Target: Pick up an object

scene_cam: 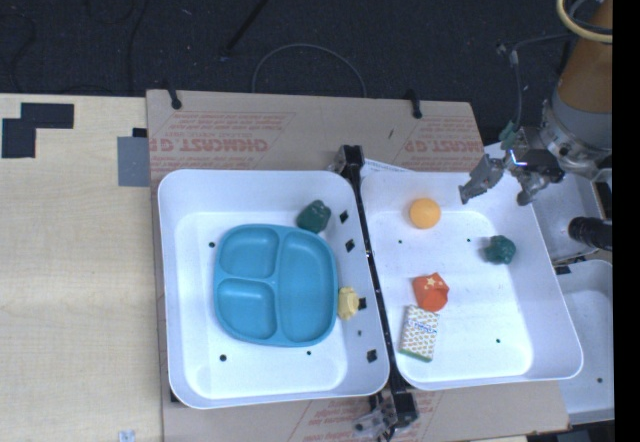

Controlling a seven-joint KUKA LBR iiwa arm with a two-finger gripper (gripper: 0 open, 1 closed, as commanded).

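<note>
Objects lie spread across both bins, and you have several to choose from. In the right bin (560,335) you see an orange ball (425,213) near the far left corner, a dark green lump (500,250) toward the right wall, a red-orange crumpled piece (431,291) near the middle, and a small white patterned carton (420,333) just below that red piece, almost touching it. The carton is the one thing with a clear long axis: it runs nearly from the far side to the near side of the bin, tilted slightly so its far end leans right. The ball and the lump show no direction.

In the left bin (190,350) a blue divided plate (275,284) lies flat, its longer side running roughly left to right. A second dark green lump (314,217) sits just beyond its far right corner, and a small yellow piece (347,303) touches its right edge.

Your pincer (507,182) hangs over the far right corner of the right bin, above the rim, with its two fingers spread wide apart and nothing between them. It is well apart from the carton and nearer the right-hand green lump.

Both bins rest on a cardboard sheet (310,130) on the surface.
</note>
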